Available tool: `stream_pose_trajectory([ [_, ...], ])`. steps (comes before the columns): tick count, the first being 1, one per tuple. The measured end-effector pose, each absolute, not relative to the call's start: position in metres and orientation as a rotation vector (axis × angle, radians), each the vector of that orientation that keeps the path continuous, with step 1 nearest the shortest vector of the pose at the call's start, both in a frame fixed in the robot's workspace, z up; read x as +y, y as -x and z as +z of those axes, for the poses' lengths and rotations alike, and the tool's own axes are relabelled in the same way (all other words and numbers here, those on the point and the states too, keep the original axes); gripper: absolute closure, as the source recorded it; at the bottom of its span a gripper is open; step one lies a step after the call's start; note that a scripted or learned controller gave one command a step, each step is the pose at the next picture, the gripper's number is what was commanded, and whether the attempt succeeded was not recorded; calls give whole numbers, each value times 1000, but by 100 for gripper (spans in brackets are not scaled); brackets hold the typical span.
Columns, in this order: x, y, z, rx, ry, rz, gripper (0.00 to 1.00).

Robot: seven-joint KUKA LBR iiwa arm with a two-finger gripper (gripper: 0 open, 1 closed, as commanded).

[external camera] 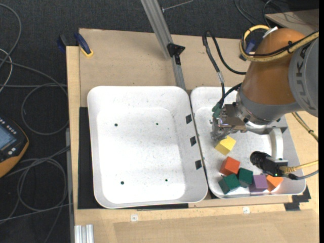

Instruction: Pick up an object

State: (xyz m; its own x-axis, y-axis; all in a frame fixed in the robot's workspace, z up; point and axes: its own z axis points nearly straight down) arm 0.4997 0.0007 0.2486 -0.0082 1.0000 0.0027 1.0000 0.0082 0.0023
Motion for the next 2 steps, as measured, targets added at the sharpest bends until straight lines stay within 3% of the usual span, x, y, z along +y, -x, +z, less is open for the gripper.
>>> stream_pose_trajectory([
  [1,45,-499,244,-2226,2213,-1,100],
  [2,90,-512,239,-2228,2214,-3,100],
])
